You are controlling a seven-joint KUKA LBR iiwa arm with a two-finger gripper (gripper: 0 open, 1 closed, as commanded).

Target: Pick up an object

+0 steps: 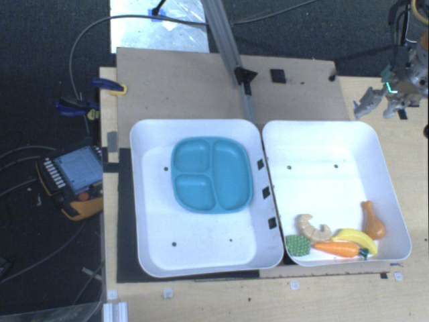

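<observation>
Rightward, toy food (pixel 338 237) in bin (pixel 322 146)

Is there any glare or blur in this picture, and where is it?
Camera view: strong glare on the shiny sheet at the top left; the white bins look bright but not washed out; the claw at the right edge is soft and blurry; the blue plate and the toy food are fairly sharp.

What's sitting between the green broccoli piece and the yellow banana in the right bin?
In the camera view, a tan curled shrimp-like toy and an orange carrot lie between the green broccoli piece and the yellow banana, all crowded together.
</observation>
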